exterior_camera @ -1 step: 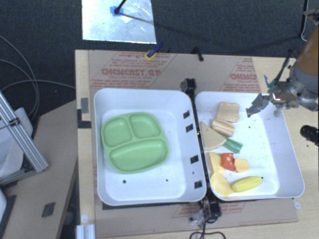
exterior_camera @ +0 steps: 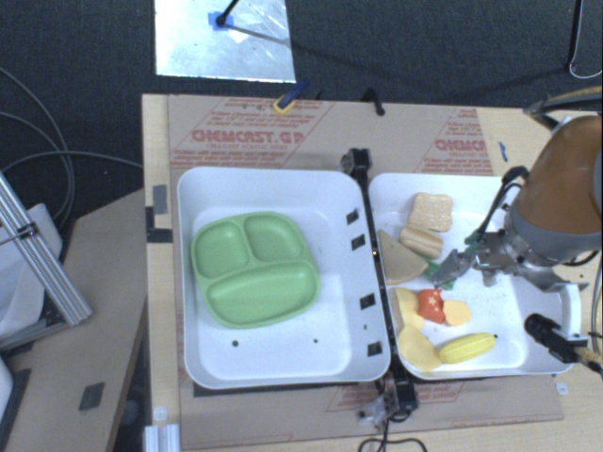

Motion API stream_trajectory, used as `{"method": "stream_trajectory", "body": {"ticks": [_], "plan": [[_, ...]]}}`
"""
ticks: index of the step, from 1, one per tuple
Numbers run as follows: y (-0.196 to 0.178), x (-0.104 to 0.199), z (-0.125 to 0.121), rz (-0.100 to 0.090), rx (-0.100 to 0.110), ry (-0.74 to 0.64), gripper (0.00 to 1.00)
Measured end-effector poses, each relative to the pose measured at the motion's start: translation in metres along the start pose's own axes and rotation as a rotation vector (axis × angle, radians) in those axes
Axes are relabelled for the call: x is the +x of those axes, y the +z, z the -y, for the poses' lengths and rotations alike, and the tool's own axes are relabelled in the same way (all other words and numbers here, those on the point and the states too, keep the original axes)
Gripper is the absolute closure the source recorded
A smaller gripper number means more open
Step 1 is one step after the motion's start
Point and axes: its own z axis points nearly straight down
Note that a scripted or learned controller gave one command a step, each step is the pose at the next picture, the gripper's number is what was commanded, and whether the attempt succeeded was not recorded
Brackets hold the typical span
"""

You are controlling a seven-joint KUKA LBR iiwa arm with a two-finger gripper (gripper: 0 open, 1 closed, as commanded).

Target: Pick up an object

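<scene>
White right bin (exterior_camera: pixel 471 370) holds the pickable items: a cracker-like square (exterior_camera: pixel 432 211) and a tan roll (exterior_camera: pixel 421 242) at the far side, a red piece (exterior_camera: pixel 431 305) with yellow slices (exterior_camera: pixel 415 347) and a yellow banana-shaped piece (exterior_camera: pixel 467 347) nearer the front. Gripper (exterior_camera: pixel 450 269) hangs low just above the red piece, crowded by the roll; whether its fingers are apart or together cannot be told. Left bin (exterior_camera: pixel 283 370) carries a green divided tray (exterior_camera: pixel 252 267).

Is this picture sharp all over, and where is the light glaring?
In the camera view, the shiny sheet at the top glares pale; the white bins look bright but keep their edges; the green tray and yellow banana are fairly crisp; the gripper looks soft and smeared, its details hard to read.
</scene>
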Motion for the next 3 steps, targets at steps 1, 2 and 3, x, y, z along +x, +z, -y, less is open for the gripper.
{"method": "stream_trajectory", "body": {"ticks": [1, 2, 3], "plan": [[0.097, 0.028, 0.02, 0.004, -0.017, 0.001, 0.0], [0.093, 0.024, 0.003, 0.002, -0.014, -0.003, 0.0], [-0.01, 0.101, 0.02, 0.001, -0.021, -0.011, 0.0]]}}
